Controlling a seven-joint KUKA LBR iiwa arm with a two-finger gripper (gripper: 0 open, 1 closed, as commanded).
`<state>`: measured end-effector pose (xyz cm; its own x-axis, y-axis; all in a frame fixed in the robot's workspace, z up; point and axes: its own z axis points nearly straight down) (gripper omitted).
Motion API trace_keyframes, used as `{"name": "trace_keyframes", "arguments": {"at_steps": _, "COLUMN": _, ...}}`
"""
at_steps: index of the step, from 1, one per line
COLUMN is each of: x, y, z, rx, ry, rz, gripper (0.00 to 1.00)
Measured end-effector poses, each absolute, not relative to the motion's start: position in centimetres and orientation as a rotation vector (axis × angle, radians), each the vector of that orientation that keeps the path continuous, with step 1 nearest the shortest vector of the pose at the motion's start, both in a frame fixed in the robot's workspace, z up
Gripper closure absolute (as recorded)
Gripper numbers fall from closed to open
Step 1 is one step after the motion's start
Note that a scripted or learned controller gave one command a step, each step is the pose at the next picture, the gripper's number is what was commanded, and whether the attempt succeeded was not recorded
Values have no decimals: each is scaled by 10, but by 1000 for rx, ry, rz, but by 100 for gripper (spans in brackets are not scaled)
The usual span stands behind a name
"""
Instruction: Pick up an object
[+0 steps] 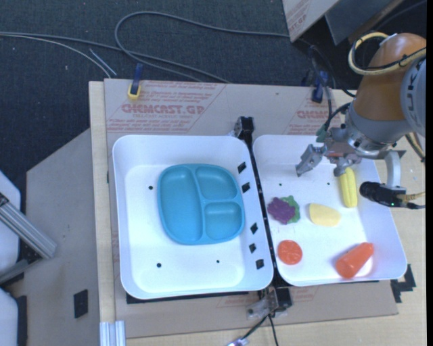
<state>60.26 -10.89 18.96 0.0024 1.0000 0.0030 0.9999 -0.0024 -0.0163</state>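
Where five toys lie, one plate sits apart.

The floor is a dark blue-grey carpet. Thin pale cables loop and run across it near the top. A flat light-brown wooden board lies on the carpet. On top of it sits a tan cardboard sheet with red letters. A small yellow and blue clamp grips the back edge of the board on the left, and a blue clamp grips it on the right. A silver metal bar sticks in from the left side. A brown cardboard box sits at the top. The light is soft and even.
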Motion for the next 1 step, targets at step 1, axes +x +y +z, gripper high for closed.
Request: {"name": "trace_keyframes", "arguments": {"at_steps": 1, "x": 606, "y": -109, "z": 198, "rx": -2220, "ry": -2221, "rz": 0, "gripper": 0}}
